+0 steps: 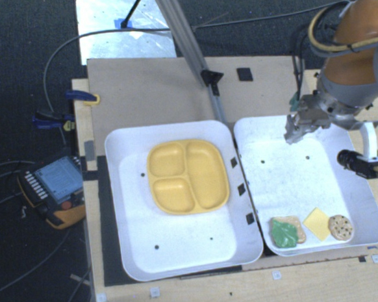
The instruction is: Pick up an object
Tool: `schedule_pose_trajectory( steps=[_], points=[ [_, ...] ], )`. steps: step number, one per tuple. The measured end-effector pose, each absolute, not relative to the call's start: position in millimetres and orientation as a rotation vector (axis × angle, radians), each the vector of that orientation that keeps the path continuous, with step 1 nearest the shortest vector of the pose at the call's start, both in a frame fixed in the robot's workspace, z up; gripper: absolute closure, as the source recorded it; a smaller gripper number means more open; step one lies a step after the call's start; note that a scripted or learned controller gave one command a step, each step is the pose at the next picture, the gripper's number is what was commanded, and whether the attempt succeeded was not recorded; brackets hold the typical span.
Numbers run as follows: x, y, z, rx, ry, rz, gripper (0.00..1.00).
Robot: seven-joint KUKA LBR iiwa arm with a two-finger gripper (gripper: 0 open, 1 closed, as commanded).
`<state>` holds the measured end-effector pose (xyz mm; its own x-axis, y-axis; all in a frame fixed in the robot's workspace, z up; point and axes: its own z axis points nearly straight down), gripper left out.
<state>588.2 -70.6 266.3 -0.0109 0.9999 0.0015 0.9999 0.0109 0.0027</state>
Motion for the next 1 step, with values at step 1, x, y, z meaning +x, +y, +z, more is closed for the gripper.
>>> schedule_pose_trajectory(
  steps=[1],
  points=[
    [594.2, -8.4, 253.3, 2.209, 2.234, 0.003, 1.00]
  ],
)
